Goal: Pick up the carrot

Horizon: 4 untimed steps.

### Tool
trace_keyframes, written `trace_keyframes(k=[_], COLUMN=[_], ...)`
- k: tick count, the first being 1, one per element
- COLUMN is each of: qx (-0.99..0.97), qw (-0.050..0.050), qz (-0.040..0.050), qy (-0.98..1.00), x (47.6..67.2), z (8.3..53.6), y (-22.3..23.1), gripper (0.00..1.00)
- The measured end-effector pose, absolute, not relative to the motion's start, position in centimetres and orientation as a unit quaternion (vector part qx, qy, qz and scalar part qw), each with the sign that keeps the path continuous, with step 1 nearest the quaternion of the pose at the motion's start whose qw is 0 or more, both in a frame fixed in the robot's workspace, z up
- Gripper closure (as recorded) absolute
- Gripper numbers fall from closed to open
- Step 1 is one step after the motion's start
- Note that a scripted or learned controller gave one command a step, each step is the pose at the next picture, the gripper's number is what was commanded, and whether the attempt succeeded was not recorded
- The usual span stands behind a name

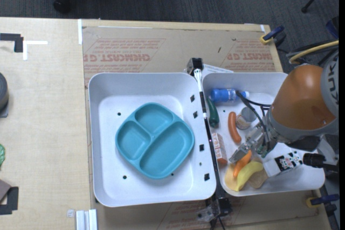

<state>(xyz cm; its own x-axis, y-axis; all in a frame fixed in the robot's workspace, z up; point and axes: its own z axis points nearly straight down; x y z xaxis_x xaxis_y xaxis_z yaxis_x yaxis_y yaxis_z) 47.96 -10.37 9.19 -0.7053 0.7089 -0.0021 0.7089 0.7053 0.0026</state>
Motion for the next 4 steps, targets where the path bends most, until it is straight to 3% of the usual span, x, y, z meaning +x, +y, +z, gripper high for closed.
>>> trace_keyframes(k=[1, 2, 3, 4], qx=[0.388, 0.387, 0.421, 0.423], qw=[0.005, 0.004, 0.001, 0.004], qz=[0.0018, 0.0018, 0.0010, 0.0020], qy=[0.922, 0.922, 0.907, 0.906], x=[48.23, 48.22, 47.97, 48.22], z=[10.15, 10.14, 9.21, 10.14], y=[-10.43, -10.42, -9.58, -9.64], gripper=[1.00, 0.00, 0.00, 1.00])
